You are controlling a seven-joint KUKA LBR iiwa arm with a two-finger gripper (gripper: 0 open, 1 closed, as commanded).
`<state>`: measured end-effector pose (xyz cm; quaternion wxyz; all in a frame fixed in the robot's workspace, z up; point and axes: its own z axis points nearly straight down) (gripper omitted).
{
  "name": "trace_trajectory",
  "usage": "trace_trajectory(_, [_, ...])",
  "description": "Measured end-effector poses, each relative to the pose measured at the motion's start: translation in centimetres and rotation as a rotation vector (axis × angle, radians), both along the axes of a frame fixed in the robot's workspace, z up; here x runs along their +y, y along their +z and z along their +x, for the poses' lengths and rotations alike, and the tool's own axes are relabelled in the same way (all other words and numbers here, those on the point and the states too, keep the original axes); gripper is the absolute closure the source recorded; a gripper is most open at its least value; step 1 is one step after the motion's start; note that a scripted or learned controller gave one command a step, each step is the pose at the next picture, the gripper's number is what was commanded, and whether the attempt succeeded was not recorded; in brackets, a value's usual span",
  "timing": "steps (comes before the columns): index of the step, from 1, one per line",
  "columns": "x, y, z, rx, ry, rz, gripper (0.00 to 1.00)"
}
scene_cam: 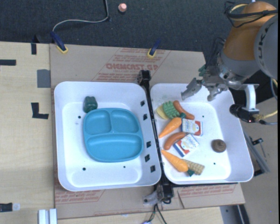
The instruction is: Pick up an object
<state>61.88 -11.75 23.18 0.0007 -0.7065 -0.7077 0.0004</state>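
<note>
Camera view puts the pickable objects in the right bin (233,169): an orange carrot (170,127) lying against a green leafy piece (168,110), a second carrot (176,161) lower down, a small white carton (190,126), and a brown round piece (219,145) off on its own toward the right wall. Over the bin's far edge hangs the gripper (201,92), its two fingers (190,88) spread open and holding nothing, above the bin and not touching anything. So this looks like the approach, no grasp made yet. Next it likely needs to come down over one item; the lone brown piece seems easiest, the clustered carrots riskier. Left bin (65,171) holds a blue divided plate (113,134) and a dark green piece (90,103).
</note>
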Motion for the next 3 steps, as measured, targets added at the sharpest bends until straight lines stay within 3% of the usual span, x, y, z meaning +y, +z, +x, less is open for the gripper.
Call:
trace_trajectory(1, [2.0, -11.8, 1.1, 0.003, -0.001, 0.0, 0.0])
trace_trajectory(2, [2.1, -14.6, -0.2, -0.004, 0.0, -0.002, 0.0])
trace_trajectory(3, [2.0, -13.6, -0.2, -0.004, 0.0, -0.003, 1.0])
